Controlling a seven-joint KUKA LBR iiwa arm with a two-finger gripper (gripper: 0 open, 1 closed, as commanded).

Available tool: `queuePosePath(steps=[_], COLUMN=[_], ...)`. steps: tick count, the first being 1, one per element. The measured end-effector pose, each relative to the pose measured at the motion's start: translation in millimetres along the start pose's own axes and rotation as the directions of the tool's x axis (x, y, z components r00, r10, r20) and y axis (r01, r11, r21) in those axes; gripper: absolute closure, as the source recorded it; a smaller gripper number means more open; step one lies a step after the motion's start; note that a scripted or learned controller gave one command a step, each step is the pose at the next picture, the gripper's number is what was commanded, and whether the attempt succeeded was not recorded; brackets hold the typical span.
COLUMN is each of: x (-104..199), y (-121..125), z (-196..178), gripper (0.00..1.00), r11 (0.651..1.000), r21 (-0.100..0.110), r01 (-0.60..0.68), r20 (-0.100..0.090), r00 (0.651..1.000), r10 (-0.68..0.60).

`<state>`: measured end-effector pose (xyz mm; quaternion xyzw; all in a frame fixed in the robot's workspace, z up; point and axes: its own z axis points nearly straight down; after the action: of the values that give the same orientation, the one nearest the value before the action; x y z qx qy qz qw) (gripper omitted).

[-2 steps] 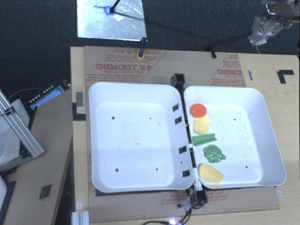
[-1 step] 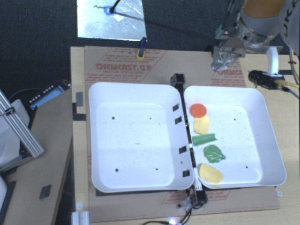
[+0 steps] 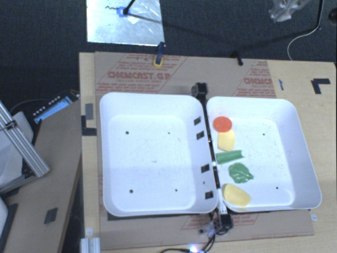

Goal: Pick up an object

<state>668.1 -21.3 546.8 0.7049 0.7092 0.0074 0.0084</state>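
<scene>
Five small objects are lying in a column along the right bin's (image 3: 295, 141) left wall: red disc (image 3: 222, 124), pale yellow piece (image 3: 226, 139), green stick (image 3: 229, 156), green lump (image 3: 240, 173), yellow piece (image 3: 237, 195), all well below-left of the gripper (image 3: 287, 4).

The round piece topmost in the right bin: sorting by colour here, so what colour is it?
Red-orange: the round piece, seen in the camera view.

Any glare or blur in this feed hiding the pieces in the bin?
Camera view: even, soft lighting; the right bin shows no harsh glare; the red piece and green pieces read clearly, if slightly soft; the foil sheet up top reflects brightly.
</scene>
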Motion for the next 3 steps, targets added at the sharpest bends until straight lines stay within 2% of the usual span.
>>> queuePosePath(steps=[1, 2, 3], x=[119.5, 188.5, 226.3], y=[-2.7, -14.8, -1.6], z=[100.9, 226.1, 133.7], gripper=[1.00, 1.00, 1.00], r11=[1.000, 0.999, 1.000], r21=[0.029, 0.032, 0.011], r01=[0.009, 0.005, 0.003], r20=[-0.005, -0.002, -0.007], r00=[1.000, 1.000, 1.000], r10=[-0.009, -0.004, -0.003])
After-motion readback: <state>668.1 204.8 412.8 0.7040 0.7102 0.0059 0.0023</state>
